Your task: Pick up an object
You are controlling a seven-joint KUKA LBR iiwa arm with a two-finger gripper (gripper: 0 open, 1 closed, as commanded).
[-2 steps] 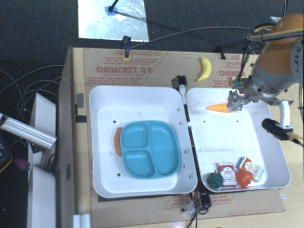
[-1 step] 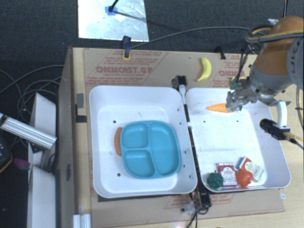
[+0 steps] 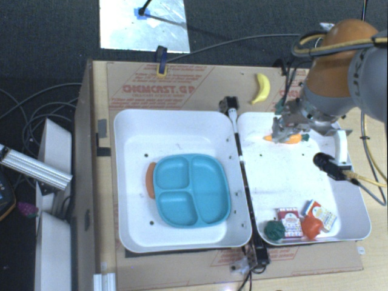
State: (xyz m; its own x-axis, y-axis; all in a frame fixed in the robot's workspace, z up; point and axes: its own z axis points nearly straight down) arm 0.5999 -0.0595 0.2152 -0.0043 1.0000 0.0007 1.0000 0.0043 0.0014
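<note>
**A:** Start with the big things. Why is the arm (image 3: 348,59) hunched over the far end of the right bin (image 3: 345,196)?

**B:** Because that is where its target seems to be. The gripper (image 3: 285,129) is down low at the bin's far left corner, right over a small orange piece (image 3: 290,139), a carrot by the look of it, lying flat on the bin floor.

**A:** Has it got hold of it?

**B:** I cannot tell whether the hand is open or closed; it is a grey blur from this height. The orange piece pokes out from under it on both sides and looks to be lying on the floor, so I would judge it not lifted yet.

**A:** And the left bin (image 3: 130,180)?

**B:** It holds a blue divided plate (image 3: 191,190), with a thin orange-brown thing (image 3: 149,179) tucked against its left edge (a sausage, perhaps).

**A:** The smaller bits?

**B:** A cluster sits in the near corner of the right bin, well apart from the gripper: a small red box (image 3: 289,222), a red and white packet (image 3: 318,218), and a dark green lump (image 3: 274,230). A banana (image 3: 262,88) lies outside the bins on the board beyond.
</note>
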